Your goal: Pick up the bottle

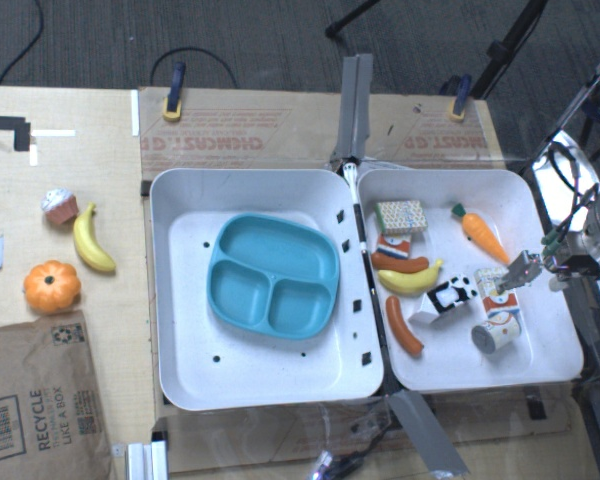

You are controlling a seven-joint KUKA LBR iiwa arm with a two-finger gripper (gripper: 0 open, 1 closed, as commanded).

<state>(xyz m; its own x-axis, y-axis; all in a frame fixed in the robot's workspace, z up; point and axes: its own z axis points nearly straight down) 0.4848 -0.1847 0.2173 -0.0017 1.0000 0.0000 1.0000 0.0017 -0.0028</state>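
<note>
The small white plastic bottle (498, 323), a squat cylinder with an orange-and-blue printed label, lies on its side in the near right part of the right shallow white bin (555, 368). The metal two-finger gripper (523, 268) hangs just above its far end, at the bin's right side; whether it is spread or pressed together I cannot tell.

This bin also holds one smooth orange carrot with a green top (479, 233), one patterned square box (401, 215), one small red-and-white carton (394, 244), two glossy reddish sausages (401, 263), one far and one near, one curved yellow banana (410, 278) and one black-and-white blocky toy (450, 296).

The left white bin (180, 368) carries one matte turquoise tray with three rounded compartments (273, 274).

On the wooden bench at the left lie one cupcake (59, 206), a second banana (91, 240) and one ribbed orange pumpkin (52, 287).
</note>
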